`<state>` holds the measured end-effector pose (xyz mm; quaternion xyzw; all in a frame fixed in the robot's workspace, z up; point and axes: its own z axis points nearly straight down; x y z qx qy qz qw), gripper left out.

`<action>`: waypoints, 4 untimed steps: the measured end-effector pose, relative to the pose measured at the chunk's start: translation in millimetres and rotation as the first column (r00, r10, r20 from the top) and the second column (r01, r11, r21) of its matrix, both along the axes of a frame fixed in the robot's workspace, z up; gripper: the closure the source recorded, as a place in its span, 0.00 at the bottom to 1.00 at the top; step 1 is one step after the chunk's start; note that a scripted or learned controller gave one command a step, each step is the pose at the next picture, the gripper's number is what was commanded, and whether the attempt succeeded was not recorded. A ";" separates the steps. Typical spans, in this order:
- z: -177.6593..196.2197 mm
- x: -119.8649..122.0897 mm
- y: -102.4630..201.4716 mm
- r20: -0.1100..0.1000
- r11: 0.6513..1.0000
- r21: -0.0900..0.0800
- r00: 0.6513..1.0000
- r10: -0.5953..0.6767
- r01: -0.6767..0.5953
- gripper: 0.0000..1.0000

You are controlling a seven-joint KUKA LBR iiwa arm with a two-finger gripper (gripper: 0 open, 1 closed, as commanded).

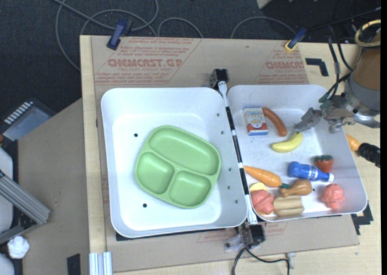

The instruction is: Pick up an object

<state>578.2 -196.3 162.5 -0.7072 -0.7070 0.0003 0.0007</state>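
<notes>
- The gripper [304, 124] hangs over the right bin [358, 174], its fingers pinching nothing; you cannot tell their spread.
- The toy banana [288, 142] lies just below it, near the sausage [274, 121].
- It looks light, stiff, smooth plastic; take it across the narrow middle, since the curved ends may slip.

green divided plate [177, 166] in left bin [115, 147] | blue clamps [118, 33] on bench edge

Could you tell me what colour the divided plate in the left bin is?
The divided plate is light green, seen clearly in the camera view.
</notes>
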 end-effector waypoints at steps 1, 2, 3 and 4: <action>-78.5 -59.6 15.5 0.000 1.000 0.000 1.000 0.000 0.000 0.00; -77.7 3.6 41.2 0.003 1.000 -0.001 1.000 0.002 -0.002 0.00; -78.3 -79.7 17.2 0.000 1.000 -0.001 1.000 -0.001 0.001 0.00; -78.2 -98.5 16.1 -0.001 1.000 0.001 1.000 -0.001 0.001 0.00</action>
